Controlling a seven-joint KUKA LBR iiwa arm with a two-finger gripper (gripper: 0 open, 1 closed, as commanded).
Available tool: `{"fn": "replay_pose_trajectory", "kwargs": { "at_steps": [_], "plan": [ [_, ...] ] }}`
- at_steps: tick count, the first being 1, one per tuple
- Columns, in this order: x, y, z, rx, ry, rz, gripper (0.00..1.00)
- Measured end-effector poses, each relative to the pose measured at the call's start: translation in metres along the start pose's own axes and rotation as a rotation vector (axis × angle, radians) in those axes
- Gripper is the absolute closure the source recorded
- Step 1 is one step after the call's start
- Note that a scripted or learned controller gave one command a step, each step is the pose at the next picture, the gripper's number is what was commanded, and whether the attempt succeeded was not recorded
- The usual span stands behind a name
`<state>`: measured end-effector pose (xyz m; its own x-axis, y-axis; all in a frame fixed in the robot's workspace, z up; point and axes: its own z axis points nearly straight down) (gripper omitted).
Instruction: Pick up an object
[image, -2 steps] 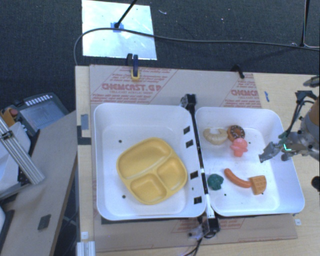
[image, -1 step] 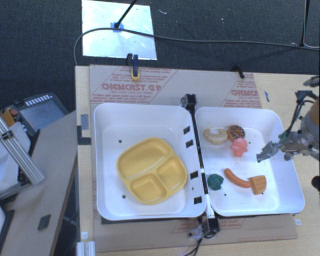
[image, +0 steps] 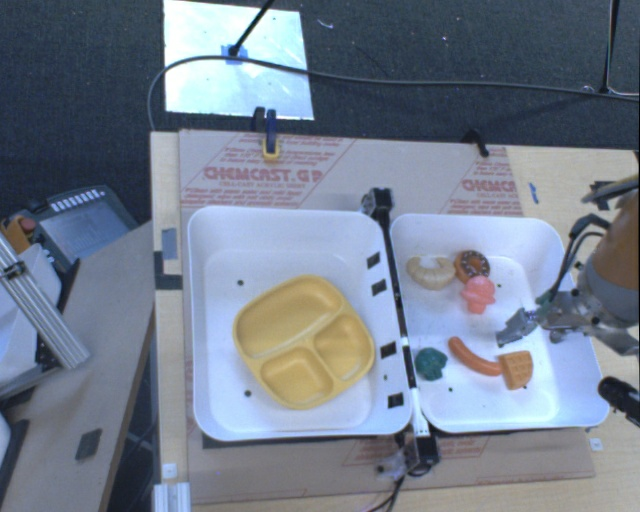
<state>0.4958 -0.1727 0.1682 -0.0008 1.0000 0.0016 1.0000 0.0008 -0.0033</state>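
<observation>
**Gripper low over the right bin, nothing between its fingers**

On the bench, a sheet of printed cardboard (image: 345, 170) lay under two shallow white bins set side by side, with dark carpet beyond and a shiny metal plate (image: 235, 60) on the floor at the far side. The left bin (image: 215, 235) held a yellow divided tray (image: 303, 340). The right bin (image: 545, 400) held a pale croissant (image: 431, 271), a brown doughnut (image: 473, 265), a pink toy (image: 479, 293), a green piece (image: 431, 362), an orange sausage (image: 474, 358) and an orange wedge (image: 517, 369). The arm came in from the right, its gripper (image: 522, 324) low over the right bin, just above the wedge. Whether the fingers stood apart or together I could not tell; nothing showed between them.
</observation>
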Motion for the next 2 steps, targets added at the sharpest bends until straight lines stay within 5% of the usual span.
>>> {"fn": "replay_pose_trajectory", "kwargs": {
  "at_steps": [1,2],
  "plan": [
    [-0.002,-0.006,0.061,0.001,0.001,0.000,0.00],
    [-0.002,-0.002,0.082,-0.010,-0.002,-0.001,0.00]
  ]
}}
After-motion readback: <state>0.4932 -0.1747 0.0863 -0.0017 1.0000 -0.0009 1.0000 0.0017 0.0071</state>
